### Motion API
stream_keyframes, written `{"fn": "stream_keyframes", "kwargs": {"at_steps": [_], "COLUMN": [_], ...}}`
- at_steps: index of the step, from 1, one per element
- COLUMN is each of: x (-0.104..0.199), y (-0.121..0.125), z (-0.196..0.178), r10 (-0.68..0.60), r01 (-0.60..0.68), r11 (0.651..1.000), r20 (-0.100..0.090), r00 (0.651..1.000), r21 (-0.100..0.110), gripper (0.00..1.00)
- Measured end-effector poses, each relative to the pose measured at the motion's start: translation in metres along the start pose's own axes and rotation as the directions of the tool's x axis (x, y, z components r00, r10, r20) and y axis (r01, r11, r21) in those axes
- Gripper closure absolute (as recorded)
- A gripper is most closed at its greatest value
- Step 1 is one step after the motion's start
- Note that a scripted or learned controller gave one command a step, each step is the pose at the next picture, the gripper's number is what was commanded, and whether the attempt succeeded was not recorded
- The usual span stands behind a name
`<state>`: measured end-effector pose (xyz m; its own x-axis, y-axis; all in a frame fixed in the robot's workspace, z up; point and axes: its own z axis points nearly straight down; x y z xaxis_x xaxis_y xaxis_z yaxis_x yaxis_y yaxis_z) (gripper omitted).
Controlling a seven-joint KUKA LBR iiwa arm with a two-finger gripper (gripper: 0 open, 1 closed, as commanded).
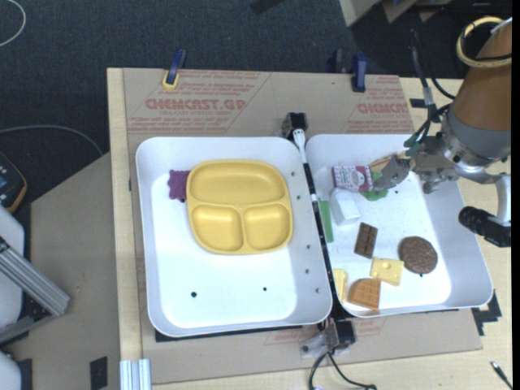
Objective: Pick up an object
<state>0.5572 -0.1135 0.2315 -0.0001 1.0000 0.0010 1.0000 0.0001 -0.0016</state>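
Observation:
The right bin [455, 218] holds several toy foods. A pink and white packet [351, 176] lies at its back left, with a green piece [374, 192] beside it. In front of these lie a white block [344, 210], a brown chocolate bar [366, 239], a round brown cookie [418, 254], a yellow cheese wedge [387, 270] and a waffle [365, 293]. My gripper [396, 171] hangs low over the back of this bin, just right of the packet and above the green piece. Nothing is visibly held in it.
The left bin [162, 242] carries a yellow divided plate [240, 205] with a purple item [177, 184] at its left edge. A green bar [325, 218] lies along the wall between the bins. The grey arm with its orange band [486, 88] comes in from the right.

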Motion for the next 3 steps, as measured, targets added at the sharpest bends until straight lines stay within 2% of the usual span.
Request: {"fn": "stream_keyframes", "kwargs": {"at_steps": [2,3], "x": [0.003,0.004], "y": [-0.005,-0.006], "z": [0.127,0.148], "r10": [0.001,0.0], "r01": [-0.001,0.0], "r11": [1.0,1.0], "r20": [-0.002,-0.001], "r00": [1.0,1.0], "r21": [0.007,0.004], "gripper": [0.0,0.0]}}
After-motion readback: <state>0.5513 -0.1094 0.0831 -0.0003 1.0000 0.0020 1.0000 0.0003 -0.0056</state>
